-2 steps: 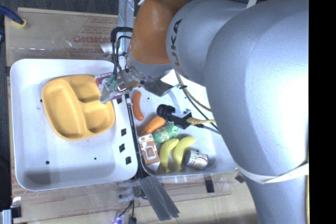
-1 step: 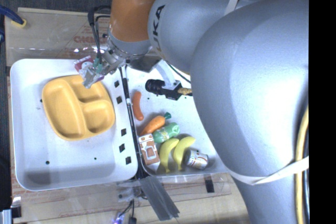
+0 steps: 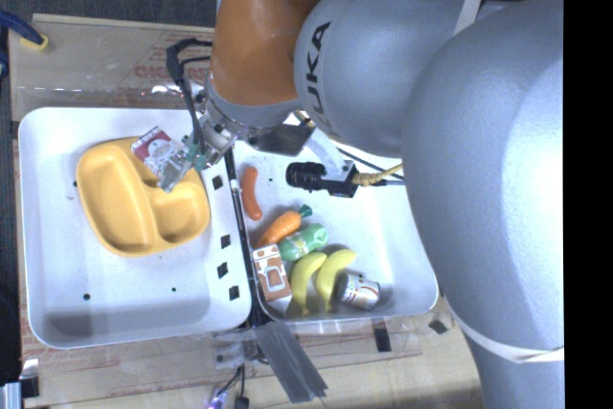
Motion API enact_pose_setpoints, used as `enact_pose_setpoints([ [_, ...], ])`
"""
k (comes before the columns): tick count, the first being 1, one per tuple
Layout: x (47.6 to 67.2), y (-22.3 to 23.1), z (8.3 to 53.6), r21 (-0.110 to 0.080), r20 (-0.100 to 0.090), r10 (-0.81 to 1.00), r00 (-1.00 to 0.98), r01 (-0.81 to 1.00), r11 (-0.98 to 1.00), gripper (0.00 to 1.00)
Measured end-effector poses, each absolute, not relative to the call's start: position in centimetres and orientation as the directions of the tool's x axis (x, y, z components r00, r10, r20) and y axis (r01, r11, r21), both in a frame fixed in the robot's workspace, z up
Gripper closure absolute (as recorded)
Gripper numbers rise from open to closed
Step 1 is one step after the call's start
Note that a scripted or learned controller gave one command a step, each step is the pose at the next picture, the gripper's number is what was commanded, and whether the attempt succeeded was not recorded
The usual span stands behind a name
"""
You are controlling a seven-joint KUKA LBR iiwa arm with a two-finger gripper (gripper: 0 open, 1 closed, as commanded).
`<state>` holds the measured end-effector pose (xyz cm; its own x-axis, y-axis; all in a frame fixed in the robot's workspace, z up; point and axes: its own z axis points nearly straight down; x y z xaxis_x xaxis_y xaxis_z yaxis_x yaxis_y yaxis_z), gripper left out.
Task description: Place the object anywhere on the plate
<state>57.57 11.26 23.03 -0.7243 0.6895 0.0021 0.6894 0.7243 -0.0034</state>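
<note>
A yellow two-compartment plate (image 3: 134, 206) lies in the left bin (image 3: 57, 302). A small red and white packet (image 3: 150, 146) sits at the plate's upper right rim. My gripper (image 3: 174, 168) hangs over that same rim, right beside the packet and touching or nearly touching it. The view does not let me tell whether the packet is held. The grey arm with its orange band (image 3: 254, 34) comes in from the right and covers the top of the right bin.
The right bin (image 3: 407, 254) holds a red sausage (image 3: 251, 192), a carrot (image 3: 281, 227), a green bottle (image 3: 305, 240), two bananas (image 3: 321, 278), a can (image 3: 360, 292) and a small carton (image 3: 271, 271). The bins' shared wall (image 3: 235, 235) runs just right of the plate.
</note>
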Motion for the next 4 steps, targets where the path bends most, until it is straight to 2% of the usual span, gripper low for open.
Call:
enact_pose_setpoints([
  [1,56.6,9.3,23.3,-0.003,0.003,0.468,-0.884,0.468,0.884,1.0],
  [2,61.5,6.8,19.1,-0.001,-0.001,0.208,-0.978,0.208,0.978,1.0],
  [3,58.5,8.0,19.2,-0.001,0.002,-0.044,-0.999,-0.044,0.999,1.0],
  [4,62.7,1.5,22.6,-0.001,-0.001,-0.098,-0.995,-0.098,0.995,1.0],
])
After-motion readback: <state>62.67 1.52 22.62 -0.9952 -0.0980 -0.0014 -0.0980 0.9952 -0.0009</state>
